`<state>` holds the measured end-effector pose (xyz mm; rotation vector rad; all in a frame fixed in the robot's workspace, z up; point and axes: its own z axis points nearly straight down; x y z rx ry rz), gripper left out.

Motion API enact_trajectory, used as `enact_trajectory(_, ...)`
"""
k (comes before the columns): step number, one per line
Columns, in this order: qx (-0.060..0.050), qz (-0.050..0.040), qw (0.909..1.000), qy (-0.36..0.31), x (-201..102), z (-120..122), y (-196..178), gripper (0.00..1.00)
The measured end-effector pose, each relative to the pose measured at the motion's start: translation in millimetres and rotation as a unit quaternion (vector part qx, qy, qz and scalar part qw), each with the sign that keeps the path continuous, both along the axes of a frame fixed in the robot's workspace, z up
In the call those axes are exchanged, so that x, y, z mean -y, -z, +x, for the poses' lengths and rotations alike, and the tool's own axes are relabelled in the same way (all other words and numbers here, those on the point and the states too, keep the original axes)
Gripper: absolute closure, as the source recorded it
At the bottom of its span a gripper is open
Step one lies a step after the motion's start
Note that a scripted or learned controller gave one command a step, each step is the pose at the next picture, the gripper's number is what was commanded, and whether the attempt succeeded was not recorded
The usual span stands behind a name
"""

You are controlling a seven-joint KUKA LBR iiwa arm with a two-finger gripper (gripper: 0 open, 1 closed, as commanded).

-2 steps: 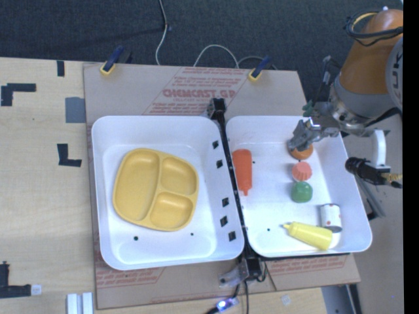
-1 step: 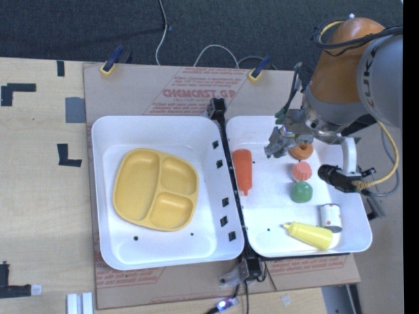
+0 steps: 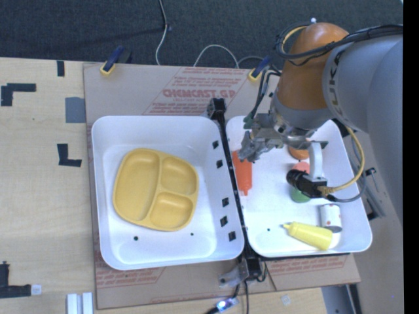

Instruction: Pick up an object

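Camera view, items listed for you from frame left to frame right.

1. Bench (image 3: 33,175): pale wood with black marks, far left of frame.
2. Cardboard (image 3: 183,93): brown sheet with red print, lying under both bins. You will find one blue-and-yellow clamp (image 3: 112,60) at its upper left corner and a second clamp (image 3: 260,69) further right along its top edge.
3. Left bin (image 3: 105,136): white and shallow, left of centre.
4. Plate (image 3: 156,188): yellow, divided into three compartments, lying flat in the left bin towards its left side.
5. Right bin (image 3: 268,205): white, touching the left bin along the centre line of the frame.
6. Carrot (image 3: 244,178): orange, long and narrow, lying in the right bin just beside its left wall, pointing down the frame. This is the thing nearest the gripper.
7. Gripper (image 3: 252,150): centre of frame, directly over the upper end of the carrot. You cannot tell how far it is open, nor whether it has hold of the carrot.
8. Orange ball (image 3: 298,153): right of the gripper, partly hidden under the wrist.
9. Pink piece (image 3: 300,169) and, below it, a green piece (image 3: 299,197): middle of the right bin, both partly covered.
10. Bottle (image 3: 309,235): yellow, lying on its side in the lower right of the right bin, nozzle to the left.
11. Tube (image 3: 329,215): small and white, just above the bottle's right end.
12. Arm (image 3: 366,90): grey with an orange band, upper right of frame.
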<state>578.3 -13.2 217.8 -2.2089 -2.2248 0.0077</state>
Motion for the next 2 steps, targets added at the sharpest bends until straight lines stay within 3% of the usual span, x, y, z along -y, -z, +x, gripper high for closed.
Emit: enact_trajectory(2,0.001,-0.0004,1.0,-0.001,-112,-9,-8,1.0)
